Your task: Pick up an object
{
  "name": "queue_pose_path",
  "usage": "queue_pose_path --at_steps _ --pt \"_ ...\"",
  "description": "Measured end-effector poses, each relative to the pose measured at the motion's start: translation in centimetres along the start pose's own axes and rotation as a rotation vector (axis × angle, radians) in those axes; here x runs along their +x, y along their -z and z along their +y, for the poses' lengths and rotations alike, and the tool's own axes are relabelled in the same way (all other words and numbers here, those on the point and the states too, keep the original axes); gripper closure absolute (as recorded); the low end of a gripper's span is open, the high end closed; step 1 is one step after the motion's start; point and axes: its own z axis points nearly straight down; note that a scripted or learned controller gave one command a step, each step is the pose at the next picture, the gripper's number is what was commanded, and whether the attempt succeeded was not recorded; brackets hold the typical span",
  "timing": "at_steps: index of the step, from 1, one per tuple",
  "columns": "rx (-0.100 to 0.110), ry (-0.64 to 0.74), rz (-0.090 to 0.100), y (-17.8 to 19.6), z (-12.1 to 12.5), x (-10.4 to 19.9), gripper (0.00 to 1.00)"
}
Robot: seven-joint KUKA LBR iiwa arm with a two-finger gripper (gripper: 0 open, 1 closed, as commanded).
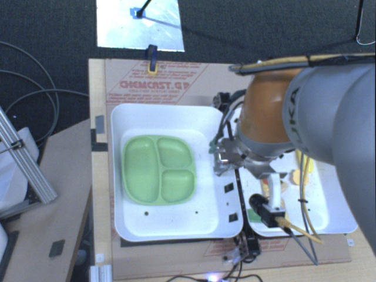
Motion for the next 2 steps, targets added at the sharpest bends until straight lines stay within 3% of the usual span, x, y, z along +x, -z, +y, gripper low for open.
queue_pose_path --at_steps 1,2 --pt "-0.005 0.006 0.000 -5.8 4.0 3.6 1.00" --pt "-0.020 0.007 0.007 -12.0 -0.5 4.5 1.00"
